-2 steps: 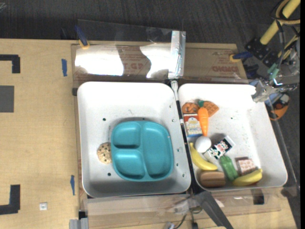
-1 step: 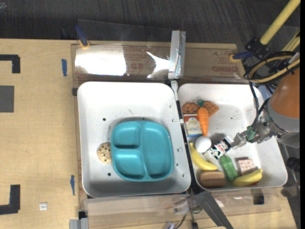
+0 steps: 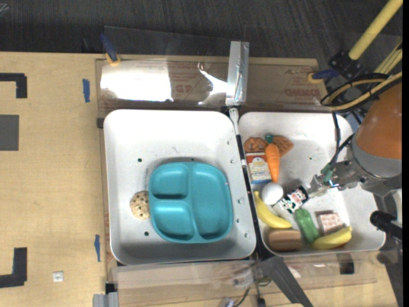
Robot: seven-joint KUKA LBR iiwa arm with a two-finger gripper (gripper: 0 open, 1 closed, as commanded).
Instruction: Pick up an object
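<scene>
Right bin [image 3: 300,123] is crowded; its items sit packed along the near-left side. The gripper [image 3: 305,194] reaches in from the right, low over the bin, its tip at a small black-and-white object [image 3: 294,200] that looks like a cow-patterned toy or carton; whether the pincer is spread or pinching cannot be told from this slant, and no object is plainly seen between its tips.

Risks, as judged: the target touches or nearly touches a white egg [image 3: 273,192] on its left, a banana [image 3: 271,213] just below that, and a green cylinder-like item [image 3: 305,226] beside it toward the near rim; a closing pinch could catch a neighbour or nudge the egg away; a round, smooth thing may squirt out; an off-centre grip on the small object could let it twist and drop on the lift.

Other contents: carrot [image 3: 273,160] and an orange-and-white carton [image 3: 257,166] further back, a brown sausage-like piece [image 3: 285,238], a second banana [image 3: 333,238] and a small pink-brown packet [image 3: 330,221] by the near rim.

Left bin [image 3: 128,133] holds a teal divided tray [image 3: 190,200] and a cookie [image 3: 139,204] just beside it, well apart from the gripper.
</scene>
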